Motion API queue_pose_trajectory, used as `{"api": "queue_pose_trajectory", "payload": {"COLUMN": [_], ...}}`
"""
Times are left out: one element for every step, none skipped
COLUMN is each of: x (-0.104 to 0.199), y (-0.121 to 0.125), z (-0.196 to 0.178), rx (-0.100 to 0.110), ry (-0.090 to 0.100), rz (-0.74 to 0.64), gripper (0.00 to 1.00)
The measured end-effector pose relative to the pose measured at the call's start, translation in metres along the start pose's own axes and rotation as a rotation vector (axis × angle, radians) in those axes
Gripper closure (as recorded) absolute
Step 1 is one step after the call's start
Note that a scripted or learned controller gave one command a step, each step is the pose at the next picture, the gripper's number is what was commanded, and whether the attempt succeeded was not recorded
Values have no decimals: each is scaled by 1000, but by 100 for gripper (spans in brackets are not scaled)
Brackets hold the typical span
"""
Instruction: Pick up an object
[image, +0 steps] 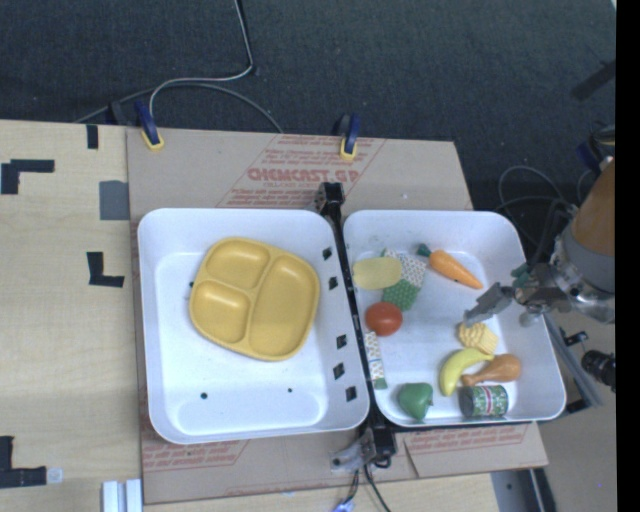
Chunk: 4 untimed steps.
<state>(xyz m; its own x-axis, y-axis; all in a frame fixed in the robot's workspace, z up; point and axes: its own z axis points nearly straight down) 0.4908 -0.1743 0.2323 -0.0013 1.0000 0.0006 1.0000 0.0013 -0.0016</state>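
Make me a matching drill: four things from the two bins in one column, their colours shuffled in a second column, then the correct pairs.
Things:
1. divided plate
2. carrot
3. tomato
4. pepper

Colours:
A. green
B. red
C. yellow
D. orange

Pairs: 1-C, 2-D, 3-B, 4-A
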Motion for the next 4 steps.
{"api": "queue_pose_trajectory", "payload": {"x": [-6, 7, 7, 7], "y": [-8, -5, -4, -4], "z": [78, 144, 134, 134], "rx": [3, -10, -13, -13], "ry": [1, -7, -10, -9], "rz": [1, 3, 4, 4], "gripper": [0, 0, 100, 0]}}
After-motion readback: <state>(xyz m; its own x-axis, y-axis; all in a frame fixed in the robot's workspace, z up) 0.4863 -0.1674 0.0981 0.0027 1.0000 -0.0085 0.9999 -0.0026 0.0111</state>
